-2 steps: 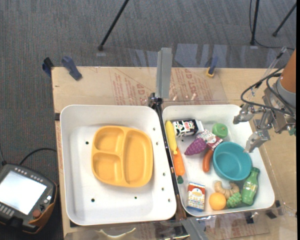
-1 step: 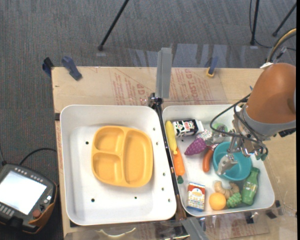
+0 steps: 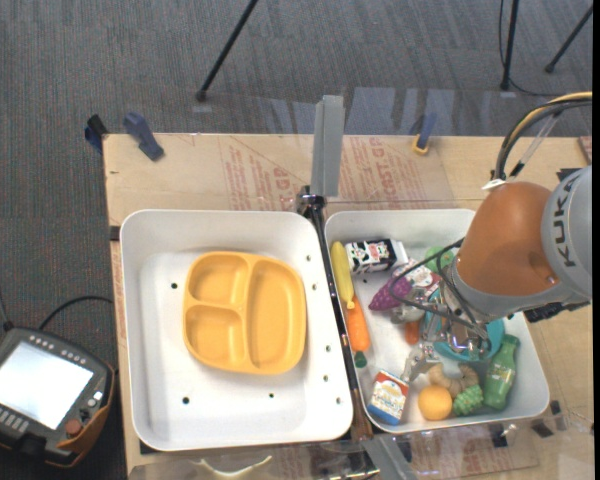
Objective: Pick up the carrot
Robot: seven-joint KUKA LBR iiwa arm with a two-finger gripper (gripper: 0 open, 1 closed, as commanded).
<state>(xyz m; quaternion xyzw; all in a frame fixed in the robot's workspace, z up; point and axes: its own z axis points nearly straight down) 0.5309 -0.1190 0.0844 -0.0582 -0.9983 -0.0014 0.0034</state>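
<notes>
1. You see the carrot (image 3: 357,330) along the right bin's (image 3: 536,366) left wall, long axis pointing away from you.
2. Your gripper (image 3: 450,346) hangs just right of it; finger state unclear.

Glossy plastic divided plate (image 3: 246,313)

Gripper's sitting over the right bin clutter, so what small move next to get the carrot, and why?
Probably shift the gripper toward the left wall of the right bin: the carrot lies there below the corn cob, apart from the gripper.
</notes>
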